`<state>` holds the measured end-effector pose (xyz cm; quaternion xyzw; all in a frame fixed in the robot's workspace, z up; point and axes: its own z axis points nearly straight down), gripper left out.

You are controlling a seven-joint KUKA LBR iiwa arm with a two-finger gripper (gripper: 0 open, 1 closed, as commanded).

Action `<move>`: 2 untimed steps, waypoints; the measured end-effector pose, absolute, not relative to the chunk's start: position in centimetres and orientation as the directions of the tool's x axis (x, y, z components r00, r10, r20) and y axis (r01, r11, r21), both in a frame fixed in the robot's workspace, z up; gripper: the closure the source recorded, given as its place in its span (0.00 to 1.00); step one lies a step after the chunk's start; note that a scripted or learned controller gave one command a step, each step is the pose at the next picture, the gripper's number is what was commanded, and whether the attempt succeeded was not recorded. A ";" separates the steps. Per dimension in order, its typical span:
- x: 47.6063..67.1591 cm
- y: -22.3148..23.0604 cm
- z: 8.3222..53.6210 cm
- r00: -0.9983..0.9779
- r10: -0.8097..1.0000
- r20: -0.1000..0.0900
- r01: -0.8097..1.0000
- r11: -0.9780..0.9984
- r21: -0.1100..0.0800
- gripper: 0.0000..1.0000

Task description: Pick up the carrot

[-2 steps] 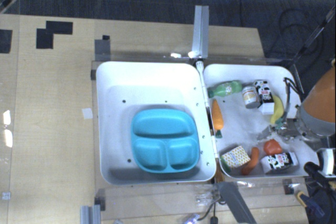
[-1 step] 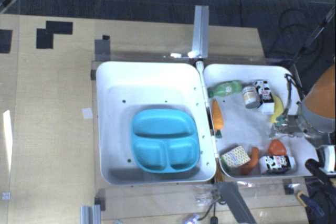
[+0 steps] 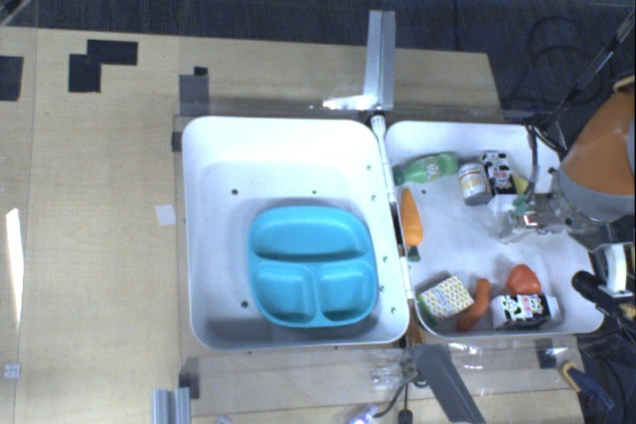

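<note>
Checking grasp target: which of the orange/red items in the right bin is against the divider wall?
The carrot: it lies lengthwise along the right bin's left wall, below the green bottle. The sausage and tomato sit near the front edge, away from that wall.

Bright even overhead light, glare off the 2 white bins (image 3: 288,139), soft shadows, slight blur at edges.

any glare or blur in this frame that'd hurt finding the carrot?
Camera view: even light, soft shadow under the blue tray; carrot sharp and saturated against the right bin, hugging its left wall; mild glare on the white plastic; the arm at the right edge looks slightly soft.
</note>
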<state>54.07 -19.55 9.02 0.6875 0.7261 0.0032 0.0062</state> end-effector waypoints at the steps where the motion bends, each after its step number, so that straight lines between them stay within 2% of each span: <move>1: 61.0 -16.9 18.6 -0.094 0.996 -0.003 0.996 0.094 0.008 1.00; 2: 59.2 -13.1 22.1 -0.069 0.998 -0.002 0.998 0.069 0.007 1.00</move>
